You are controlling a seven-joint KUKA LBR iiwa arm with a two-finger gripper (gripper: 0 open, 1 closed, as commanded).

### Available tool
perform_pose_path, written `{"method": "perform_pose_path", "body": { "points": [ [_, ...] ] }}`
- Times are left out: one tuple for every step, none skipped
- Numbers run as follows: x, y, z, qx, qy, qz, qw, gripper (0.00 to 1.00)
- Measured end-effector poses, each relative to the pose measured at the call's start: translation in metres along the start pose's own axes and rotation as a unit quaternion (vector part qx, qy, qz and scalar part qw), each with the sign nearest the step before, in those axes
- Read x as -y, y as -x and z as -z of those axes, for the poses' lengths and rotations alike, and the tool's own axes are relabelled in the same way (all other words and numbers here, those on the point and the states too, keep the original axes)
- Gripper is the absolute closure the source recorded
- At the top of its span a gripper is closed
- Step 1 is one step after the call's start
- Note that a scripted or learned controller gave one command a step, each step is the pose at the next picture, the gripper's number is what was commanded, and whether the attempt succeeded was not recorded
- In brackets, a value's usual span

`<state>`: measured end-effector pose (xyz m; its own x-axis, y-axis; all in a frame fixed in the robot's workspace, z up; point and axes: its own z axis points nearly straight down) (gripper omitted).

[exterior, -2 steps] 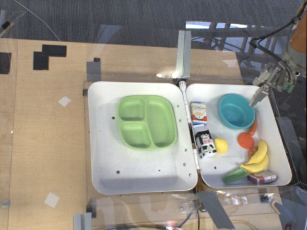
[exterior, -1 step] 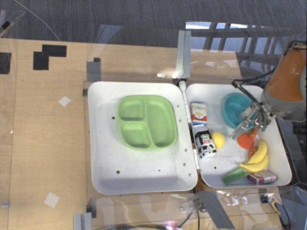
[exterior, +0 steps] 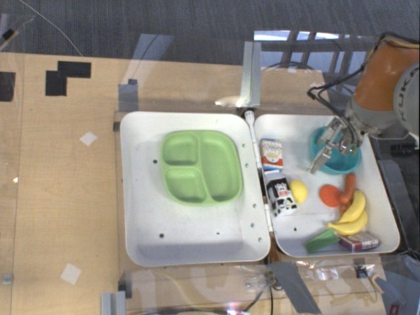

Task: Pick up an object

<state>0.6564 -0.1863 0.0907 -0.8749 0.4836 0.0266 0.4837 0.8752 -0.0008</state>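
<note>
Jaws state cannot be told; the gripper [exterior: 331,147] hangs over the teal bowl [exterior: 341,160] at the far side of the right bin [exterior: 388,223]. Nearest in that bin lie a green block [exterior: 321,241], a small box [exterior: 358,243] and a banana [exterior: 352,216]; beyond them an orange fruit [exterior: 330,195], lemon [exterior: 298,191] and two cartons [exterior: 272,154]. Left bin [exterior: 141,195] carries a green divided plate [exterior: 200,166].

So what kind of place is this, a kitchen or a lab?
Most likely a robotics lab bench: the arm's hand hangs over a white bin of toy food, such as a banana, beside a green divided plate.
</note>
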Motion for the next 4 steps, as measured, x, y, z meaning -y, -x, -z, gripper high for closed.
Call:
{"method": "perform_pose_path", "body": {
  "points": [
    [0.016,-0.032,0.001,0.021,0.004,-0.056,0.9982,0.0],
    [0.007,0.0,-0.001,-0.003,0.005,0.0,1.0,0.0],
    [0.016,-0.018,0.001,0.019,0.007,-0.069,0.9974,0.0],
    [0.001,-0.007,0.0,0.011,0.001,-0.017,0.9998,0.0]
  ]
}}
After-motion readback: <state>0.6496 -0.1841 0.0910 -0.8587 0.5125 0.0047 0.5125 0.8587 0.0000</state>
